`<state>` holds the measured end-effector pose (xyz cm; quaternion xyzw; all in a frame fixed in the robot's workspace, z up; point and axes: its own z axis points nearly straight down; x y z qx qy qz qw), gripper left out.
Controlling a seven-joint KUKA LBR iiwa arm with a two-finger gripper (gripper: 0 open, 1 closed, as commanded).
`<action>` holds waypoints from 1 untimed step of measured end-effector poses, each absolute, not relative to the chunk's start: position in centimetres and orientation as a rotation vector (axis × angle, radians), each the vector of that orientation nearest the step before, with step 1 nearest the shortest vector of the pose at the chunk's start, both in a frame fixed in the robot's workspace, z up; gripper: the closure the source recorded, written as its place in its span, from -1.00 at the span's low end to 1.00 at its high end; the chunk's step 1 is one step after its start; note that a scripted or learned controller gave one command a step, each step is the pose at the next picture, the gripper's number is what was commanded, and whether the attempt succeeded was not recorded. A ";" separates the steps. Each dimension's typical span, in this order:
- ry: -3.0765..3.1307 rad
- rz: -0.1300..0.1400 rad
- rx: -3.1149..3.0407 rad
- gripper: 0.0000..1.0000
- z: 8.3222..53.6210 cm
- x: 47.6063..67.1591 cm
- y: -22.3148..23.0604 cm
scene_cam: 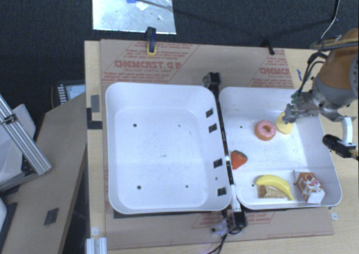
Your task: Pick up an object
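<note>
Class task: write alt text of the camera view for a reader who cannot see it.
A grey robot arm's tool hovers at a pale yellow object in the right bin, beside a pink donut. That bin also holds a strawberry, a banana and a small carton; the left bin sits alongside.

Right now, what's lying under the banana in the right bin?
The banana lies across a tan, bread-like piece near the right bin's front wall. Only the piece's lower part shows; the rest is covered by the banana, so its full shape can't be told.

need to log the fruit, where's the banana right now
The banana lies in the right bin, near its front edge, between the strawberry and a small carton.
</note>
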<state>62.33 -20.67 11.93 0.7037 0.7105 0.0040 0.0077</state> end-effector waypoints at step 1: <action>2.220 0.015 2.196 1.00 13.0 62.4 -20.7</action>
